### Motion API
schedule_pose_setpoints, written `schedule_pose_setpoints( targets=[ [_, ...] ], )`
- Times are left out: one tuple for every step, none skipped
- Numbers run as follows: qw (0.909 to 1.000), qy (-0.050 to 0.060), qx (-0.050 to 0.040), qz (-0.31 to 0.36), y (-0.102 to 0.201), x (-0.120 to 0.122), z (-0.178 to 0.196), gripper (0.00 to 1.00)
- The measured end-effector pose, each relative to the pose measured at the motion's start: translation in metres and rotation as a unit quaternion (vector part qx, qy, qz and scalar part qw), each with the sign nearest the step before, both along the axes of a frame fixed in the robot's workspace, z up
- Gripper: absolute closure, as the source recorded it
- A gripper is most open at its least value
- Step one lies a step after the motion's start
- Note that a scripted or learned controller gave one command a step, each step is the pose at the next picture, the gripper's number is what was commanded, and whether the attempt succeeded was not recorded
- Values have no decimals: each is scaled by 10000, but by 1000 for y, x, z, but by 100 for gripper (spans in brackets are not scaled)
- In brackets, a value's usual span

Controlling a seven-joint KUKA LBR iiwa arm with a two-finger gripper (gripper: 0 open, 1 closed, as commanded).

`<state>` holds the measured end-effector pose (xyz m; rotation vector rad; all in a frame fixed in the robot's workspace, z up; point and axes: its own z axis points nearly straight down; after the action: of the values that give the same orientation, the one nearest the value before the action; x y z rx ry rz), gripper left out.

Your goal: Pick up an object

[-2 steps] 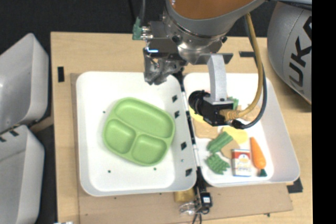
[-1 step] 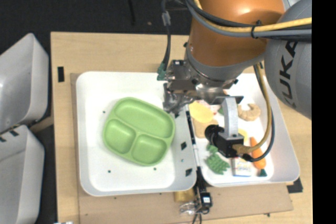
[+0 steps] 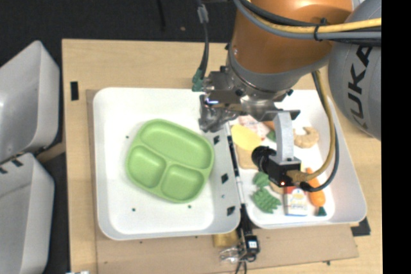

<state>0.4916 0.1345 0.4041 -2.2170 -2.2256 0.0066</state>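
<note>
- Camera view: bins, 2, shallow, white, smooth plastic, rounded corners, side by side on a pale wooden bench [image 3: 141, 64].
- Green plate [image 3: 170, 160], 1, in the left bin [image 3: 115, 208]. Matte plastic, rounded oblong, 3 compartments: one long, two small. It lies flat and skewed.
- Gripper [image 3: 212, 115], 1, grey metal, just off the plate's upper right edge, at the wall where the two bins meet. Whether it is spread or closed cannot be told; nothing is seen held in it.
- Things to pick, small ones: all right of the plate, in the right bin [image 3: 343, 189], bunched close together.
- Yellow piece [image 3: 244, 138], 1, smooth and rounded, nearest the plate.
- Pink piece [image 3: 253, 125], 1, partly hidden, touching the yellow one on the side away from the plate.
- Tan piece [image 3: 308, 136], 1, knobbly and curved, well right of the plate.
- Green ridged piece [image 3: 266, 201], 1, leaf-like, right of the plate's lower edge.
- Small carton [image 3: 295, 203], 1, boxy and printed, just beyond the ridged piece.
- Orange piece [image 3: 319, 197], 1, stubby, farthest from the plate.
</note>
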Motion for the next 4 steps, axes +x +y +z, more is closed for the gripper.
schedule_pose_setpoints(
  targets=[
    [10000, 4, -3, 19, 0, 1, 10, 100],
    [10000, 11, -9, 43, 0, 2, 19, 100],
    [10000, -37, 23, 26, 91, -1, 88, 100],
    [10000, 34, -16, -26, 74, -2, -18, 100]
  ],
)
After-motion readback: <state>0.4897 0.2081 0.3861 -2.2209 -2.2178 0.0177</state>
